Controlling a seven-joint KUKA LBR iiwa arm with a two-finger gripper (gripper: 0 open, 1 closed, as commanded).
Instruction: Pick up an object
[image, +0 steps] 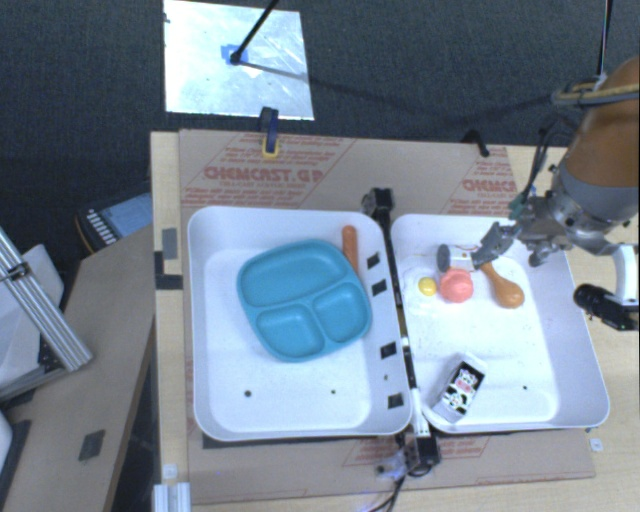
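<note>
Bench (300, 160) with brown board top; two white bins side by side: left bin (215, 330), right bin (560, 350), touching at centre.

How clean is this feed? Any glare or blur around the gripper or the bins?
Camera view: even, soft lighting with faint shadows; the white right bin is bright, near washed out, hiding surface detail; the gripper and wrist look slightly soft; the blue tray and the black-and-white carton read clearly; the foil sheet at top glares.
</note>
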